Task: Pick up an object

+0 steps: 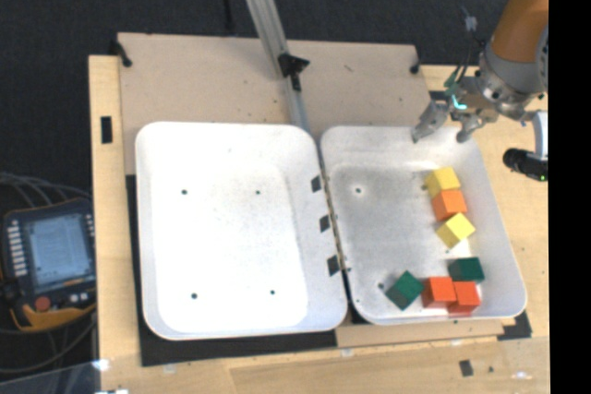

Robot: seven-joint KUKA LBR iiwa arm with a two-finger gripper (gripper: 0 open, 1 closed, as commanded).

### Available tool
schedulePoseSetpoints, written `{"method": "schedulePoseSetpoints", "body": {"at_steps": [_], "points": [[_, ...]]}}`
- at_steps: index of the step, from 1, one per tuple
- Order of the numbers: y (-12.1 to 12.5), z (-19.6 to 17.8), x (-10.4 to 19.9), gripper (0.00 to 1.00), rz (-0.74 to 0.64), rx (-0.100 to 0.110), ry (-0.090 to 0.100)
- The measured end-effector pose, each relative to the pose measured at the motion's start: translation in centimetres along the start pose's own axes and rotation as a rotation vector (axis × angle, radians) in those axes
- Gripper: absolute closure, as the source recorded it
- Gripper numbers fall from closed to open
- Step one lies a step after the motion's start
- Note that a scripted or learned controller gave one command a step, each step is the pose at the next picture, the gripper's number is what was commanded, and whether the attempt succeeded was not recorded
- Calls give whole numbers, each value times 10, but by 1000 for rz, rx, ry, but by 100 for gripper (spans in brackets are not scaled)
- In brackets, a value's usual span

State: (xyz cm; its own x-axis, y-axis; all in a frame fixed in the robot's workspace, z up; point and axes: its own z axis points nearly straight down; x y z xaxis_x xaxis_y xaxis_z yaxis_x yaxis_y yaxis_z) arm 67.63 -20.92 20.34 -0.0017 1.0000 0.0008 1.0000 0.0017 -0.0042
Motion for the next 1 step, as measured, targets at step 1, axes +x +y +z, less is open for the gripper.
{"method": "schedulePoseSetpoints", "body": {"at_steps": [1], "points": [[1, -4, -1, 0, -4, -4, -4]]}}
